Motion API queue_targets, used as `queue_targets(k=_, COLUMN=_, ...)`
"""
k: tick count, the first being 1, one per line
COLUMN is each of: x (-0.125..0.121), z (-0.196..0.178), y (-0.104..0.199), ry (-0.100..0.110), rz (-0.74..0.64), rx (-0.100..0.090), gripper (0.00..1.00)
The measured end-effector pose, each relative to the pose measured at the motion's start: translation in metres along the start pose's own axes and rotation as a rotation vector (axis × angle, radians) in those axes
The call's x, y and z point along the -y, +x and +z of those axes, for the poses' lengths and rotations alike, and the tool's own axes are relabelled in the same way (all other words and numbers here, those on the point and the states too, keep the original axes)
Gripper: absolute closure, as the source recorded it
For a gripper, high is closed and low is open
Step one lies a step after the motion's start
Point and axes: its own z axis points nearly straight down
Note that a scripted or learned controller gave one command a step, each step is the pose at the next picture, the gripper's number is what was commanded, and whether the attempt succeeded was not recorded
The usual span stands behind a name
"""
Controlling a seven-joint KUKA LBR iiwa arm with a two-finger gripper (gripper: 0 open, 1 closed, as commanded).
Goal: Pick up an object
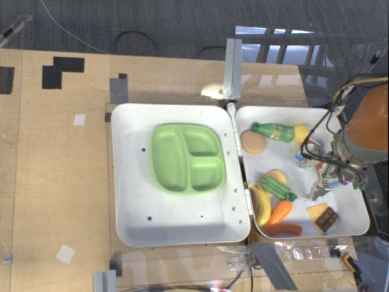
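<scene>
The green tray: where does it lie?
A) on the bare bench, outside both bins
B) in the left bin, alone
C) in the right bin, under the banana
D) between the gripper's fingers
B: the green tray lies flat in the middle of the left bin, with nothing else in that bin, while the toy food sits in the right bin.

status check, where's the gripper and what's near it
Gripper low in right bin, nothing seen between fingers. Cheese wedge and chocolate just below it. Carrot and banana to its left.
</scene>
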Motion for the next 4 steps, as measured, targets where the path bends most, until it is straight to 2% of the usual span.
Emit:
queue_targets(k=1, x=-0.047, z=-0.001, y=0.030, ry=-0.002, rz=0.046, rx=0.001, gripper=0.00)
queue_targets(k=2, x=-0.106, z=-0.003, y=0.041, ry=0.002, rz=-0.102, rx=0.010, gripper=0.00)
queue_targets(k=3, x=-0.091, z=-0.002, y=0.005, ry=-0.003, rz=-0.387, rx=0.002, gripper=0.00)
queue_targets(k=4, x=-0.102, z=0.001, y=-0.060, ry=-0.004, rz=-0.349, rx=0.000, gripper=0.00)
